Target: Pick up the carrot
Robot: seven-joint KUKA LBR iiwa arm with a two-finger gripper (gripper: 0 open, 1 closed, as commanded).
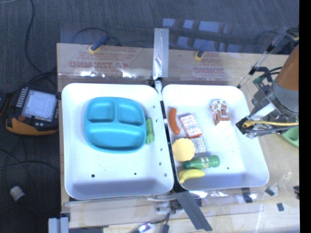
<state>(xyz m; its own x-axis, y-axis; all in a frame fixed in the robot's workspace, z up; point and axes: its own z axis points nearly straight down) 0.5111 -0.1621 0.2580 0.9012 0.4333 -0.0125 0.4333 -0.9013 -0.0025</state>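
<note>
The wooden tabletop (121, 57) bears two shallow white bins touching side by side, the left bin (77, 178) and the right bin (252, 174), with clear plastic sheeting (107, 64) lying along its far edge.

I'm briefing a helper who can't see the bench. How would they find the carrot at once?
Look in the right bin, along its left wall by the divider. The carrot lies there, above the yellow round item. It is the one slim orange stick, left of the red-and-white packet.
</note>
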